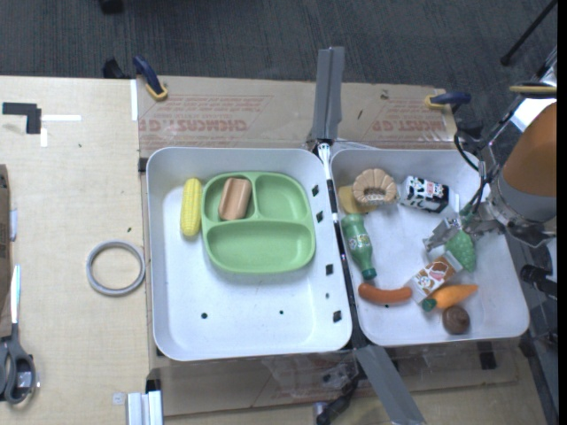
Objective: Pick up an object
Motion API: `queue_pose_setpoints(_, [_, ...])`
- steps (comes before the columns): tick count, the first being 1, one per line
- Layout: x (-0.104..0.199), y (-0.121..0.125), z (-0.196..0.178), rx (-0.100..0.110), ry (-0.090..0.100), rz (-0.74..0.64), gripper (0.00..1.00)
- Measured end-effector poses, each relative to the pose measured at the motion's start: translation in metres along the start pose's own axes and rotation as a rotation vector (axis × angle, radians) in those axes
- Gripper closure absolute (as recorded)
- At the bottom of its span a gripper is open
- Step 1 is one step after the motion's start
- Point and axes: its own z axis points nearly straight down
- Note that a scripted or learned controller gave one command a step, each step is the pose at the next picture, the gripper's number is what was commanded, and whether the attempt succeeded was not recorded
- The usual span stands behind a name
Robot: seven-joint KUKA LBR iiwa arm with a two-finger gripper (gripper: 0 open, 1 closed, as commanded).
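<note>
Looking down from the fixed camera, you see the tool point(454, 230) low in the right bin point(512, 326), near its right wall, hanging from the grey arm with the orange band point(537, 156) that enters from the right. Its metal fingers point(441, 235) point down and to the left, and a green object point(462, 251) sits right at their tips; you cannot tell whether the fingers are apart or together, nor whether they have the green object between them.

Just below the tool lies a small orange-and-white carton point(431, 279), and below that a carrot point(452, 297) with a brown round piece point(456, 320) beside it near the bin's front edge. Down and to the left of the tool lies a sausage point(385, 295). Further left, against the divider wall, a green bottle point(359, 245) lies on its side. Up and to the left of the tool you have a black-and-white cow-patterned object point(423, 194), and beyond it a tan ridged piece point(373, 187).

Well to the left of the tool, the left bin point(239, 330) holds a green divided plate point(259, 222) with a bread-coloured piece point(235, 198) in its upper left compartment, and a corn cob point(190, 207) lies just beside the plate's far side. Farther left again, out on the surface point(62, 202), rest a grey ring point(116, 266) and a pair of scissors point(15, 361)
</note>
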Motion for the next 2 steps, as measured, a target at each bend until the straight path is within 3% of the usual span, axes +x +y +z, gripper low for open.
queue_pose_setpoints(1, [-0.003, -0.001, -0.009, 0.001, -0.006, 0.004, 1.00])
queue_pose_setpoints(2, [0.076, -0.024, -0.114, 0.005, -0.009, 0.177, 1.00])
